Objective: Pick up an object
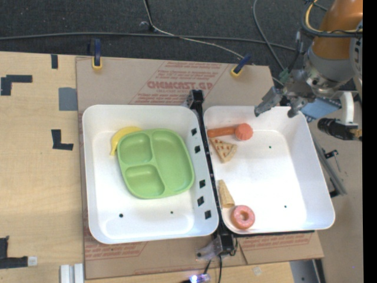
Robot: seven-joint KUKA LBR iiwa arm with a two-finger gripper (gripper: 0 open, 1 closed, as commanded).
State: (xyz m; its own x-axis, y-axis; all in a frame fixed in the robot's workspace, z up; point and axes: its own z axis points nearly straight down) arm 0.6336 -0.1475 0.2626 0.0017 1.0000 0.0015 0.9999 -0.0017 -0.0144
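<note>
Four small objects are seen in the right bin: an orange carrot-like piece, a waffle wedge, a cone and a pink doughnut. The gripper is held above the bin's far rim, fingers spread and empty, the carrot-like piece lying nearest, to its lower left. A green tray is kept in the left bin.

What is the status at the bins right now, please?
Gripper open, above right bin's far edge, holding nothing. Carrot, waffle piece, cone, donut lie unpicked. Nothing blocking.
</note>
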